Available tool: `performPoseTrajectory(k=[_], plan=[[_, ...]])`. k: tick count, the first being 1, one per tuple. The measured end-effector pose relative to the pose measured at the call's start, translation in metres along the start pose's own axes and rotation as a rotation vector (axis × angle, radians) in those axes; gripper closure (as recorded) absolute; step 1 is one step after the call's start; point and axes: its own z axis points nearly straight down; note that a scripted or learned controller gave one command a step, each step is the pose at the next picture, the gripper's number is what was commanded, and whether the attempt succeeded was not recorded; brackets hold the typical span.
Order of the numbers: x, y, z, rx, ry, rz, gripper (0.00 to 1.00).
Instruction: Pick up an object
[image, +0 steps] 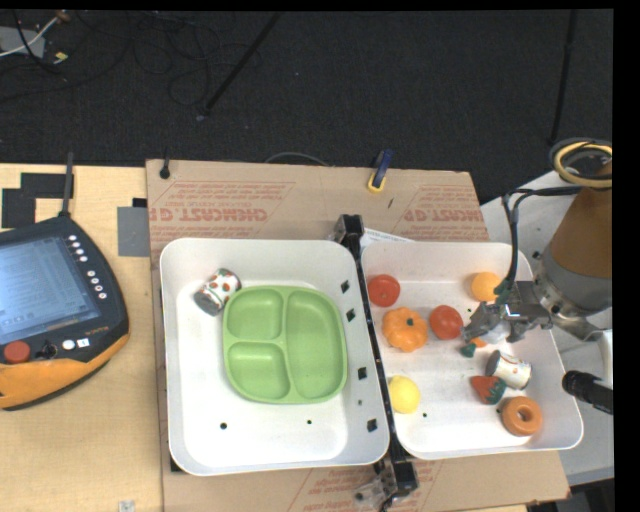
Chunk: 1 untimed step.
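We see the gripper (487, 322) low in the right bin (440, 430), but its metal parts blur together (we cannot tell how far it is parted or whether it holds anything). A red tomato (446, 322) lies just to its left, an orange ball (484, 286) just above, and a small white cup (512, 372) just below.

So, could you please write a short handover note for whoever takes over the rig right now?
Gripper: low over the right bin; holds nothing that I can see.
Right bin: two tomatoes, small pumpkin, lemon, orange, doughnut, small white cup.
Left bin: green divided plate, small patterned cup.
Done: nothing picked yet.
Left: grasp and lift one object.
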Motion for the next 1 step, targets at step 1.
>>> performPoseTrajectory(k=[1], plan=[[-0.0013, 0.0007, -0.0291, 0.003, 0.001, 0.0, 1.0]])
